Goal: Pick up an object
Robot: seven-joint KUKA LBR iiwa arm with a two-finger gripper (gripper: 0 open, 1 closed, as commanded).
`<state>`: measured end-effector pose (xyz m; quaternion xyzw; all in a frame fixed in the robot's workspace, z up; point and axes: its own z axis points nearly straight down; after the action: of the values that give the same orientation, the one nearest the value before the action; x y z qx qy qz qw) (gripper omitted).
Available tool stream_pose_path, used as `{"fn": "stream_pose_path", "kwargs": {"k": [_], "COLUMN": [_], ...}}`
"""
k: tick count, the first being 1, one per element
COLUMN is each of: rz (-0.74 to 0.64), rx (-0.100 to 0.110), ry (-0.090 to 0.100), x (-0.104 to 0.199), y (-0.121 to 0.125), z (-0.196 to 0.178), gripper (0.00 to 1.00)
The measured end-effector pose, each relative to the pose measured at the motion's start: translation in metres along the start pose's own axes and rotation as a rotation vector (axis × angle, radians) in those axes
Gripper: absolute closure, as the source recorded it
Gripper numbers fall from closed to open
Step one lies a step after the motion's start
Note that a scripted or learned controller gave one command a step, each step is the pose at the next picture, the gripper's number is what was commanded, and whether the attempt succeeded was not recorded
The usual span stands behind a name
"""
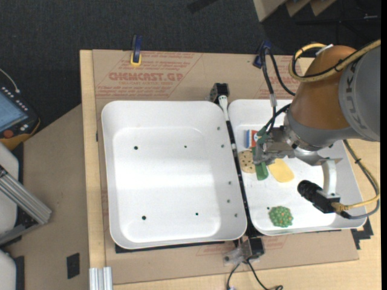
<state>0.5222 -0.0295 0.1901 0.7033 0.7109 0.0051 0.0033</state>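
Camera view shows, at centre left, a shallow white plastic bin [169, 174] with rounded corners and a smooth floor dotted by four small dark holes. Just right of it, the second white bin [314, 222] holds a tan speckled disc [246, 160], a slim green piece [261, 171], a soft yellow lump [282, 173] and a nubbly green ball [280, 215]. The gripper [261, 153] is low over the green piece; I cannot tell how its jaws stand.

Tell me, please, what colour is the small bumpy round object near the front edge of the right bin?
The bumpy round object is green, seen clearly in the camera view.
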Motion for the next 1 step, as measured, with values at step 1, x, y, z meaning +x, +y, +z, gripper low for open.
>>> {"fn": "stream_pose_path", "kwargs": {"k": [1], "rz": [0.001], "rx": [0.015], "ry": [0.003], "x": [0.0844], "y": [-0.0259], "z": [-0.0014], "gripper": [1.0]}}
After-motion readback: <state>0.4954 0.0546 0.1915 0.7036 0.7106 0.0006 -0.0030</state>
